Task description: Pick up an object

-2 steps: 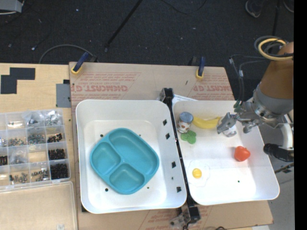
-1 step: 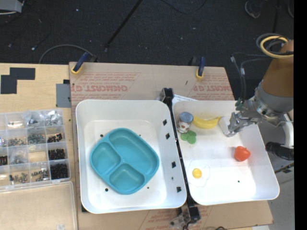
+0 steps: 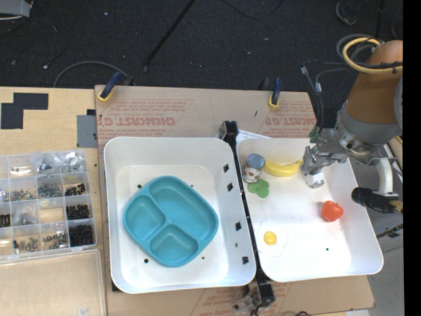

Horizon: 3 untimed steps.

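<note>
Right bin [image 3: 355,255]; banana [image 3: 283,169] just left of fingers [image 3: 314,176]

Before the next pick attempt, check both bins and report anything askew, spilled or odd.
Nothing looks spilled or broken. The blue divided plate sits turned at an angle in the left bin. In the right bin, the small can, banana and green toy crowd together near the gripper; the fried egg and red pepper lie apart.
</note>
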Each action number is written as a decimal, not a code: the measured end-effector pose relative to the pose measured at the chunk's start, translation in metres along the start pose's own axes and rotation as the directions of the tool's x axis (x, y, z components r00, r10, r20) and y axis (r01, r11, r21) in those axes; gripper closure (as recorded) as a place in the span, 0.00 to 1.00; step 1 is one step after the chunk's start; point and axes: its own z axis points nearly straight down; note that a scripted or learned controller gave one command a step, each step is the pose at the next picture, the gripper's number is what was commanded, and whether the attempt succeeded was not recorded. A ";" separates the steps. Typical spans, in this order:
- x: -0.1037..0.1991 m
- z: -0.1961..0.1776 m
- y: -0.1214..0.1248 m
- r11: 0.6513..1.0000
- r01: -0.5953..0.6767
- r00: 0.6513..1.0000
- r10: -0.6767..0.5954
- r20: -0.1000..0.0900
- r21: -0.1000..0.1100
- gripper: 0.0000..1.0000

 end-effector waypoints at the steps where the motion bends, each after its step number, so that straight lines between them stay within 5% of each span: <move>1: 0.039 -0.014 0.009 1.000 0.000 1.000 0.000 0.000 0.000 1.00; 2: 0.082 -0.055 0.008 1.000 0.000 1.000 0.000 0.000 -0.002 1.00; 3: 0.082 -0.053 0.007 1.000 -0.001 1.000 0.001 0.001 0.002 0.00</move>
